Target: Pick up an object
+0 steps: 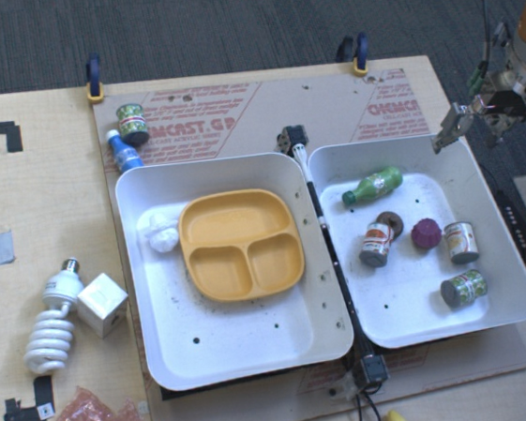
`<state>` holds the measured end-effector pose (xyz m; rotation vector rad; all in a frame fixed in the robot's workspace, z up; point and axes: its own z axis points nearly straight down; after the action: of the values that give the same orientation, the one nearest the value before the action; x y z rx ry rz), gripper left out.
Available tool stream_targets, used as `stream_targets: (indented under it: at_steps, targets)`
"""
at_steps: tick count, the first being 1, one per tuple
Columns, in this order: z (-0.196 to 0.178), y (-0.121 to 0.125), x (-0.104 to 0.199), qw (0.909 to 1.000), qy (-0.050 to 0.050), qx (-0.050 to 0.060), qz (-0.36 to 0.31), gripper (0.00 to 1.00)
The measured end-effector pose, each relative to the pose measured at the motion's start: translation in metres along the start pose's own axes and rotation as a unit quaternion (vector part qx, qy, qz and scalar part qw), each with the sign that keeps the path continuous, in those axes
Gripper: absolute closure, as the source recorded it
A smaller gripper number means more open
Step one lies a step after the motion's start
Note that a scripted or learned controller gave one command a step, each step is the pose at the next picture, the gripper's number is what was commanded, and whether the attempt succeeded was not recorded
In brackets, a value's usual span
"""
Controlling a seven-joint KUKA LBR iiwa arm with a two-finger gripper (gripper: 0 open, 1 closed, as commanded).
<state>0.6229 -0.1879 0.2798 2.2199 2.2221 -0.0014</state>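
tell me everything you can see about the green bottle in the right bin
The green bottle is small and looks like glossy plastic, with a pale label around its middle. It lies on its side near the right bin's back wall, neck pointing left, tilted slightly. Nothing touches it; the cans sit apart, nearer the front.

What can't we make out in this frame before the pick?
- Gripper, camera view: small, at the right edge beyond the right bin; arm cut off by the frame.
- Can labels: too small to read.
- White lump in the left bin: partly hidden by the yellow tray, identity unclear.
- Dark ring: partly behind the can.
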Motion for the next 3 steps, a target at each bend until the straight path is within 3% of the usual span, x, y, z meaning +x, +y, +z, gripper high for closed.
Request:
stream_targets:
  at_steps: [1, 2, 3]
  targets:
    - [0.126, -0.048, 0.075, 1.0, 0.0, 0.0, 0.001, 0.0]
    - [0.187, -0.084, 0.091, 1.0, 0.0, 0.0, 0.001, 0.0]
    - [0.177, -0.082, 0.091, 1.0, 0.0, -0.001, 0.002, 1.0]
